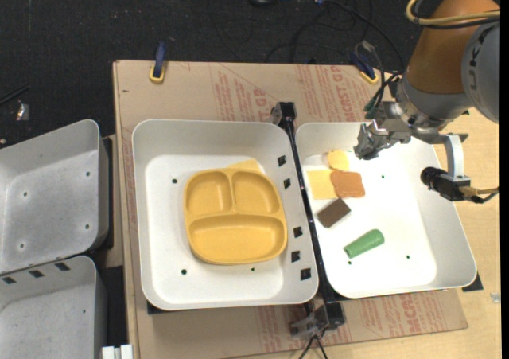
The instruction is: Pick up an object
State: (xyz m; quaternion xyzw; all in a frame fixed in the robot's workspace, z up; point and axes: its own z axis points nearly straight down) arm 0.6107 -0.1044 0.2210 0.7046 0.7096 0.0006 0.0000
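Right now the likeliest candidates sit in the right bin (445,266), clustered toward its left wall at the centre-right of the frame: a small yellow piece (339,160) uppermost, a pale yellow square block (319,185) below and left of it, an orange-brown square block (347,184) touching both, a dark brown block (333,212) just below those, and a green cylinder (364,243) lying apart, lower down. We see the end effector (367,146) hanging just right of the yellow piece, near the bin's upper edge, and nothing sits between its fingers; whether they stand wide or narrow we cannot tell at this size.

We judge the step in hand to be choosing and approaching a target. The green cylinder looks the safest pick, since it lies alone with bare bin floor on every side, and we would close across its short axis so it cannot roll out. The yellow piece is nearest, but its neighbours crowd it, so a finger could land on the orange-brown block. We would come straight down and centre before closing.

Further left, the other bin (151,190) holds a yellow divided tray (235,218), too broad for a simple pinch. Both bins rest on the table (207,83).
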